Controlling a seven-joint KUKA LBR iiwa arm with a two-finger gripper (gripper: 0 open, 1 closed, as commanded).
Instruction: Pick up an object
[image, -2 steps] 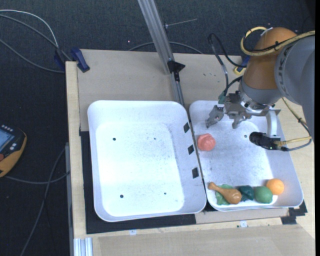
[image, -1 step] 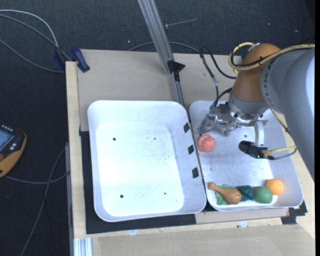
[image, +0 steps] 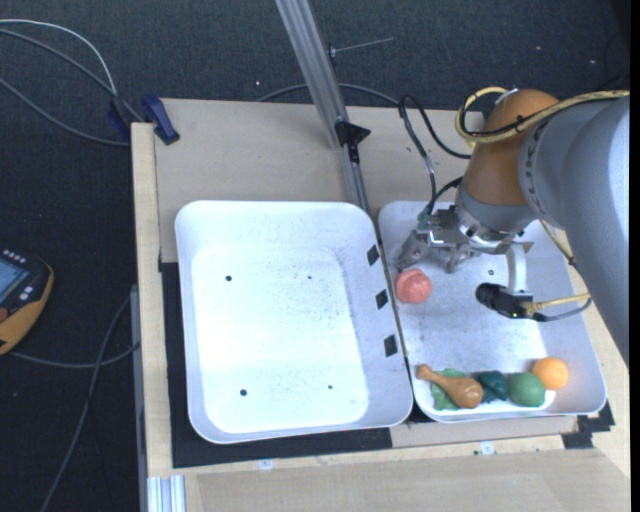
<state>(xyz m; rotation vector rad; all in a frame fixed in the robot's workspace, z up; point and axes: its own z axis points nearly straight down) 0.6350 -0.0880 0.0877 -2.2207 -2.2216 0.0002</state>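
In the right bin (image: 570, 330) a pink-red ball (image: 413, 287) lies near the left wall. My gripper (image: 430, 258) hangs just above and behind the ball, at the bin's back left. Its fingers stand apart, open, with nothing between them, and the ball sits just in front of the fingertips. Along the bin's front wall lie a brown drumstick toy (image: 450, 385), a dark teal piece (image: 492, 382), a green ball (image: 527, 390) and an orange ball (image: 550, 373).
The left bin (image: 200, 240) sits beside the right one, with black clips (image: 384, 297) on the shared edge. A metal pole (image: 325, 80) slants up from the back of the bench. A black cable plug (image: 500, 298) hangs off the arm over the right bin.
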